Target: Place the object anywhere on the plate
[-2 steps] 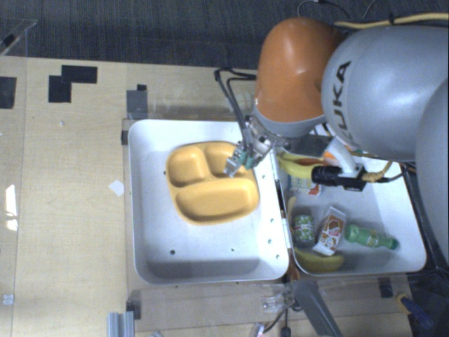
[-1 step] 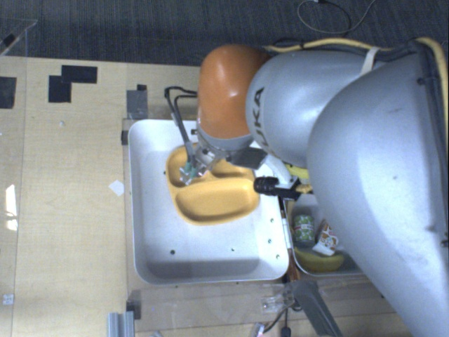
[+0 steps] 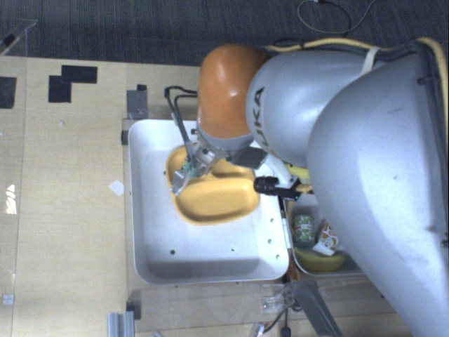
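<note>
A yellow plate (image 3: pixel 214 201) lies in the left white bin (image 3: pixel 151 216), towards its back. My gripper (image 3: pixel 185 173) hangs over the plate's left rim, reaching down from the orange wrist band (image 3: pixel 224 93). A small greenish bit (image 3: pixel 184 168) shows at the gripper's tip; whether it is held cannot be told. The grey arm hides the plate's far edge and most of the right bin.
A sliver of the right bin (image 3: pixel 303 260) shows under the arm, holding a green can (image 3: pixel 303 228), a yellow banana-like piece (image 3: pixel 321 262) and a white and red item (image 3: pixel 328 239). A black cable (image 3: pixel 177 111) loops beside the wrist. The bench (image 3: pixel 63 188) stretches to the left.
</note>
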`<state>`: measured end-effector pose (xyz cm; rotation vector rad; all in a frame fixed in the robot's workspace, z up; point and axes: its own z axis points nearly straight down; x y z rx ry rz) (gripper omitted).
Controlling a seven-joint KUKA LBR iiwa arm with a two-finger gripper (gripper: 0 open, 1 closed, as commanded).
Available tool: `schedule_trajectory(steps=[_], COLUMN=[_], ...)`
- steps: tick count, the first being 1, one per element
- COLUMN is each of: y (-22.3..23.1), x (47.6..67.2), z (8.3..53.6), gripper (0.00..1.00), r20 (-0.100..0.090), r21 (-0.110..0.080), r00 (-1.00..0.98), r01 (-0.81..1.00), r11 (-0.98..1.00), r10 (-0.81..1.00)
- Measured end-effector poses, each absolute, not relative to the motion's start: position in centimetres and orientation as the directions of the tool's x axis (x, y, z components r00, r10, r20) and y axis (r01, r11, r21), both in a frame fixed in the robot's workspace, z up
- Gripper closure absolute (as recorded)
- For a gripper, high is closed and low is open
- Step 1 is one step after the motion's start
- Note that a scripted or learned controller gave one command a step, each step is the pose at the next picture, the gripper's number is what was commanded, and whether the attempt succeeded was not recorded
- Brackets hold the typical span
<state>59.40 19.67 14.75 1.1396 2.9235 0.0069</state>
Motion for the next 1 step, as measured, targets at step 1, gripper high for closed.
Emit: schedule_trajectory(steps=[1], y=[20.98], x=[59.64], z=[22.55], gripper=[0.00], r20=[-0.002], r21=[0.007], r00=[-0.592], r01=[0.806], r11=[0.592], r10=[0.806])
